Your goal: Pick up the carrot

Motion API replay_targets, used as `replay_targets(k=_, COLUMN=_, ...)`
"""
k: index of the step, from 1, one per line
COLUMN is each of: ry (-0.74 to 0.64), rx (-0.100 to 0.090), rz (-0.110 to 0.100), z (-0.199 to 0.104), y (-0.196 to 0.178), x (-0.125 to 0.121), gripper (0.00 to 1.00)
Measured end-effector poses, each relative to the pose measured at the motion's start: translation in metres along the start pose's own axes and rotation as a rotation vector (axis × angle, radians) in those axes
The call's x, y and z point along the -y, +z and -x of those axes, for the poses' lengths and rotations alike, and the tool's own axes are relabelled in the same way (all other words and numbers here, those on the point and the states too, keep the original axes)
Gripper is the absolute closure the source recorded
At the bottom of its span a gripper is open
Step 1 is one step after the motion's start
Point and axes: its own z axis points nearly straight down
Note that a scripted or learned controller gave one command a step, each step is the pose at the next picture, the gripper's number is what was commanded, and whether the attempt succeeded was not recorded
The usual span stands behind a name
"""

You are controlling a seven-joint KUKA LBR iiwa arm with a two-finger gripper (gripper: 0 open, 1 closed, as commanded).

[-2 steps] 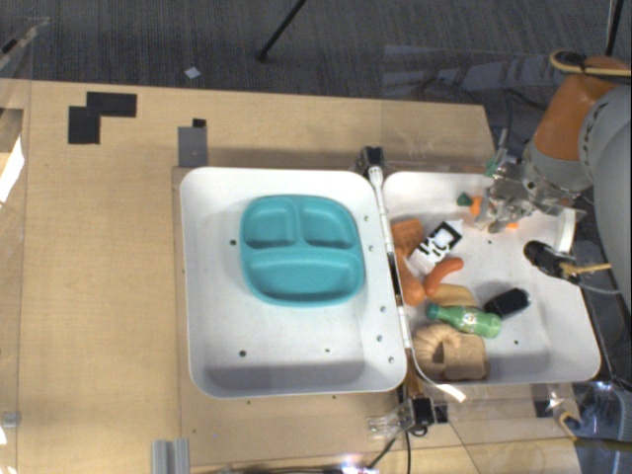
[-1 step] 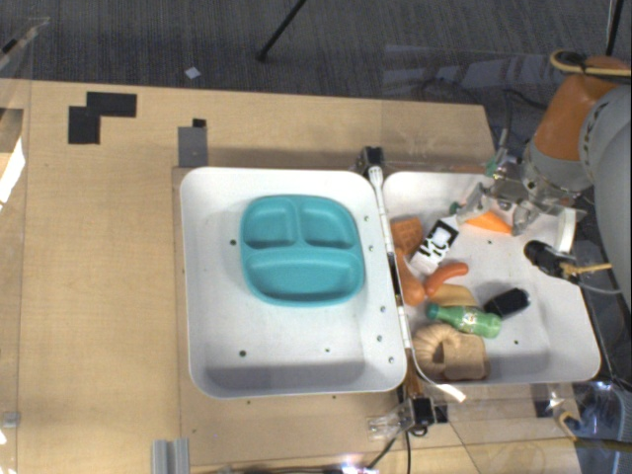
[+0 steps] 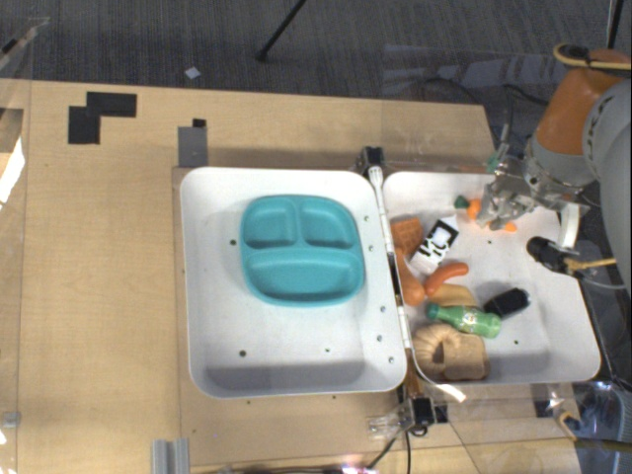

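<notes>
As seen from overhead: arm reaches in from the right.
carrot (image 3: 474, 206): small, orange with green top, upper part of right bin (image 3: 563, 314), near its back wall.
jaws (image 3: 506, 208): just beside carrot; width — cannot tell.
grasp tip: descend centred on carrot, close across its short axis.
clearance: back wall close; open floor toward bin centre; black-and-white box (image 3: 434, 243) nearby.

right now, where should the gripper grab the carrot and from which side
Probably the orange body just behind the green top, coming straight down from above. The carrot lies flat near the far wall of the right bin, green end pointing left, so closing across its narrow width suits it best. Its other end is hidden under the gripper.
</notes>
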Motion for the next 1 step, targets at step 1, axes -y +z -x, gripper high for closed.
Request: replay_targets(k=1, ry=-0.003, rx=0.001, rz=-0.010, z=0.0007, y=0.0018, x=0.0019, gripper=0.00)
